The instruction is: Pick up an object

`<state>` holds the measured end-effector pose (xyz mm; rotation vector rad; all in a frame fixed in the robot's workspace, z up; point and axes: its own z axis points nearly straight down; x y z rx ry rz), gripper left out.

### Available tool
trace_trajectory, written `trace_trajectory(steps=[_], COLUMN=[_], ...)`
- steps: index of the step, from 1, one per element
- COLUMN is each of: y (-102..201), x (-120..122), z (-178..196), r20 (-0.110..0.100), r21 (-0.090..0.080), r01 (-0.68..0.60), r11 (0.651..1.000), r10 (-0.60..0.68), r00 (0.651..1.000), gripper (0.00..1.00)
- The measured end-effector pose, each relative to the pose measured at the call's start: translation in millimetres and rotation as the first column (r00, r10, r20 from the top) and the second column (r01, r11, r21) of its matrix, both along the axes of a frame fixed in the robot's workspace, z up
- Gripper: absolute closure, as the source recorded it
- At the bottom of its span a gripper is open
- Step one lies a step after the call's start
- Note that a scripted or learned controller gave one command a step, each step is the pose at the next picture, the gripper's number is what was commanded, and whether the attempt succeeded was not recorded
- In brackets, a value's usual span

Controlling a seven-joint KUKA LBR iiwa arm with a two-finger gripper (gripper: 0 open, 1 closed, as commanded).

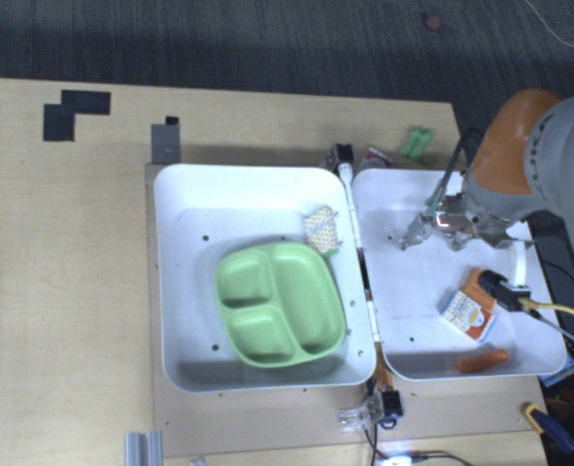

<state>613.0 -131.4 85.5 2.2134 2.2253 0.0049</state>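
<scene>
You have two white bins side by side on a pale wooden tabletop (63,289); black tape patches (73,113) mark its far left, and dark carpet (267,27) lies beyond. The left bin (185,260) holds a green divided plate (280,302) and, touching its far rim, a small patterned packet (320,228). In the right bin (403,299) an orange-and-white carton (467,311) lies near the front right, its print too small to read; an orange carrot-like piece (483,360) rests by the front wall. The jaws (432,229) hang over that bin's far part, apart from both items, seemingly spread, nothing between them.
</scene>
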Motion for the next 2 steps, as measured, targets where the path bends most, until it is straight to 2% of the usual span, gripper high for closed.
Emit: trace_trajectory(steps=[1, 2], y=[41, 12], x=[27, 57], z=[0, 0], r20=[0.0, 0.0], r21=[0.001, 0.0], r01=[0.0, 0.001], r11=[1.0, 1.0], r10=[0.0, -0.001], r00=[1.0, 1.0], gripper=[0.0, 0.0])
